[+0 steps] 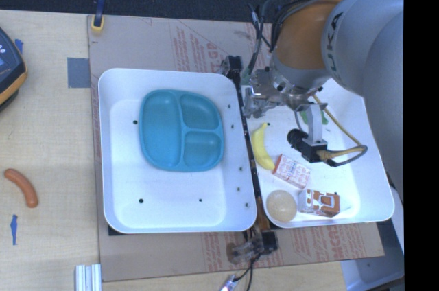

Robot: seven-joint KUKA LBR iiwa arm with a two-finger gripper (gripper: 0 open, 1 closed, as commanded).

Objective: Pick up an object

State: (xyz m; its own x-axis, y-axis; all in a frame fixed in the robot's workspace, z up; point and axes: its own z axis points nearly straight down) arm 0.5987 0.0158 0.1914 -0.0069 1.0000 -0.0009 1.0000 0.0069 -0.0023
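Banana (260, 147) by right bin's (374, 204) left wall: light, soft, bruisable, best grasped mid-body; gripper (264, 103) just above it, finger state unreadable.

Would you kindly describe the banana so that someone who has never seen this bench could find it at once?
Start at the right-hand shallow white bin, the one under the grey arm. Along its left wall, just below the gripper, lies the small curved yellow banana. Its neighbours are a red-and-white carton, a pale round ball and a brown-and-white packet; only the banana is long, curved and yellow.
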